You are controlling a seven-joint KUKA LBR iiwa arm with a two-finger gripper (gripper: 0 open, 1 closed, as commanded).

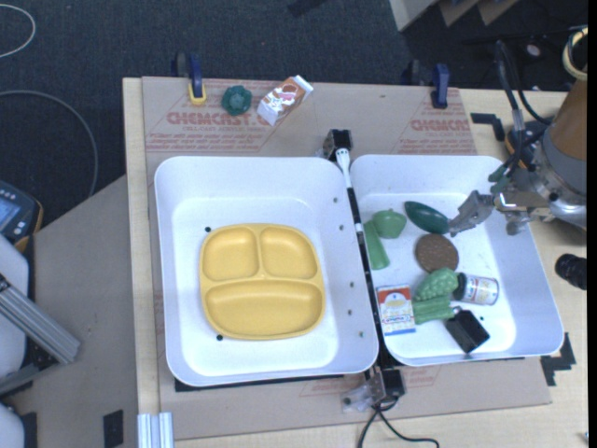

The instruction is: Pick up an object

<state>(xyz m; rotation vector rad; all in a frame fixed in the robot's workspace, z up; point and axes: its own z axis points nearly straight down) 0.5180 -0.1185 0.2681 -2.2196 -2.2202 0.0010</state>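
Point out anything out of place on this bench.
Two things lie outside the bins, on the board behind the left bin: a small green object and a small tilted carton. Everything else sits inside the bins.

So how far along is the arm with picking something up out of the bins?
Nothing looks picked yet. The gripper hovers over the right bin, close to the dark green object and the brown disc, with nothing visibly between its fingers. Still left: closing on an item and lifting it.
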